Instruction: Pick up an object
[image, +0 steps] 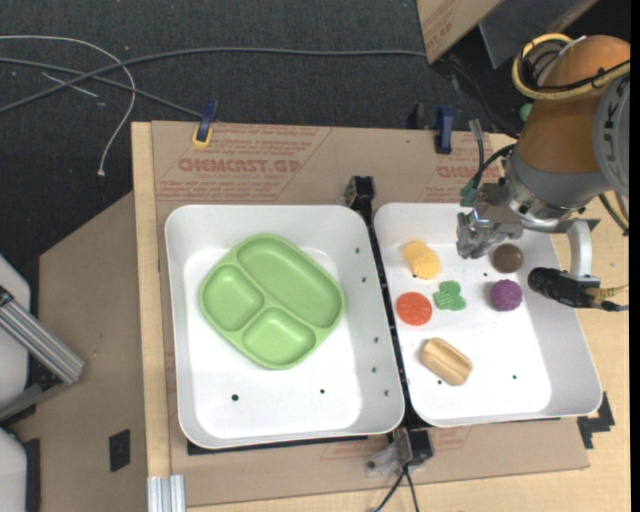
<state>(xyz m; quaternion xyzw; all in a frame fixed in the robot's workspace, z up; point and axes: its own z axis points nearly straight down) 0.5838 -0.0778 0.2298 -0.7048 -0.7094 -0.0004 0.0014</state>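
Observation:
The right bin (520, 390) holds several small toy foods: a yellow piece (424, 259), a red round piece (414, 308), a small green piece (450, 296), a purple ball (505, 294), a brown ball (508, 258) and a tan bread-like piece (446, 361). My gripper (474, 243) hangs over the back of this bin, between the yellow piece and the brown ball, just left of the brown ball. Nothing shows between its tips.
The left bin (200, 400) holds a green divided plate (271, 300). A black clip (359, 190) sits at the back where the two bins meet. Blue clamps (207, 118) pin the cardboard at the far edge.

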